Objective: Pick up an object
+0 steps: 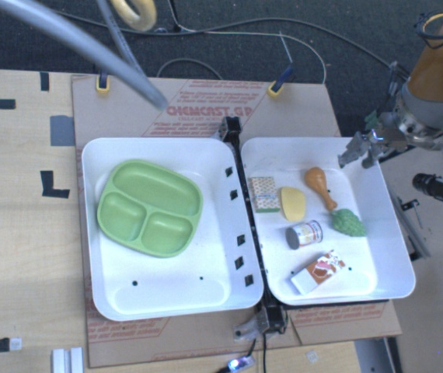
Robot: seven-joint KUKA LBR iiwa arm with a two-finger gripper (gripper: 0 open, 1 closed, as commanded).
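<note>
The right bin (385,231) holds several small objects: a patterned flat packet (264,193), a pale yellow block (293,203), a brown drumstick-shaped toy (320,186), a green leafy toy (349,223), a small can on its side (305,234) and a red-and-white box (319,273). My gripper (359,151) hangs at the bin's upper right rim, to the right of the drumstick and apart from every object. I see nothing between its fingers.
The left bin (101,286) carries a green divided plate (150,207). A black divider (241,208) runs between the bins. Grey poles (74,33) cross the upper left. Cables lie on the dark floor behind the cardboard base (198,111).
</note>
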